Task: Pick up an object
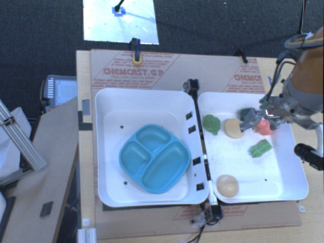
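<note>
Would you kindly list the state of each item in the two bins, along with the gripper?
Blue divided plate: flat in the left bin, nothing on it.
Green leafy piece: loose, right bin.
Tan round piece: loose, beside the gripper.
Red piece: partly hidden under the gripper.
Green ridged piece: loose.
Beige ball: loose, near front wall.

Divided plate (153,157): light blue
Bins (109,115): white
Leafy pieces (211,124): green
Round piece (228,185): pale tan
Piece by gripper (264,127): red-orange
Arm band (309,67): orange

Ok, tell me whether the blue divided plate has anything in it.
Empty. The blue plate lies flat in the left bin, all three compartments showing bare blue.
</note>
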